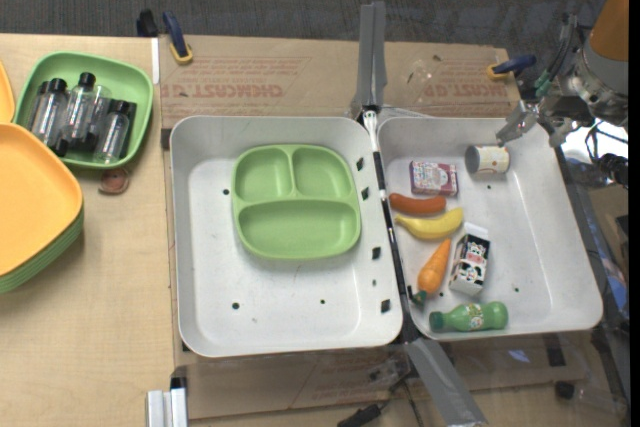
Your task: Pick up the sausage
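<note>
The sausage (pixel 418 204) is a short reddish-orange link lying flat in the right bin (pixel 560 245), near its left wall and touching the banana (pixel 430 225) just in front of it. My gripper (pixel 520 125) hangs over the bin's far right corner, well up and to the right of the sausage, with nothing seen in it. A cream cylinder (pixel 488 158) lies just below and left of the gripper.
Around the sausage lie a pink box (pixel 433 177), a carrot (pixel 434 265), a milk carton (pixel 470 262) and a green bottle (pixel 470 317). The left bin (pixel 200 295) holds a green divided plate (pixel 296 202). A tray of bottles (pixel 85 110) and orange plates (pixel 35 215) stand far left.
</note>
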`<state>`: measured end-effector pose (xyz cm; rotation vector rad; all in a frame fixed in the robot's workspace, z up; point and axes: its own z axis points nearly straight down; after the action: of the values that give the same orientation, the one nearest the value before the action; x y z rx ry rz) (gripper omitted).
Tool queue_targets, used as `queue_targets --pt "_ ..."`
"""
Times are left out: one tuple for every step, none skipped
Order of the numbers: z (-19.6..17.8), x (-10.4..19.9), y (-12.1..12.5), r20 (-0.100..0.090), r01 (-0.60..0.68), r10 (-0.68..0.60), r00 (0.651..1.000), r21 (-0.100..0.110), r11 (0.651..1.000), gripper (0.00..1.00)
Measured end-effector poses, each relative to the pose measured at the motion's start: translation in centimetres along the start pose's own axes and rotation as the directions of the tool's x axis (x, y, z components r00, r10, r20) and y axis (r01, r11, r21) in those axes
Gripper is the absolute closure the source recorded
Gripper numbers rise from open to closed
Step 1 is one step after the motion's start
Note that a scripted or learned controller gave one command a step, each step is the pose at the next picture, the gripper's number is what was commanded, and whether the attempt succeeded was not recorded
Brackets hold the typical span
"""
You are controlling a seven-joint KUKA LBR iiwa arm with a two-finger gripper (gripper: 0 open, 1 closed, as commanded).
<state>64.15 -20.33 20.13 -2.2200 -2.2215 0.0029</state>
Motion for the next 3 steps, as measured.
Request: queue_targets --pt "0.16 6.91 -1.29 0.001 -0.266 0.266 0.964 0.002 0.964 0.0" --pt "-0.63 6.9 -1.29 0.003 -0.263 0.263 0.965 0.004 0.965 1.0" --pt "-0.62 6.91 -1.29 0.004 -0.263 0.263 0.965 0.004 0.965 0.0"
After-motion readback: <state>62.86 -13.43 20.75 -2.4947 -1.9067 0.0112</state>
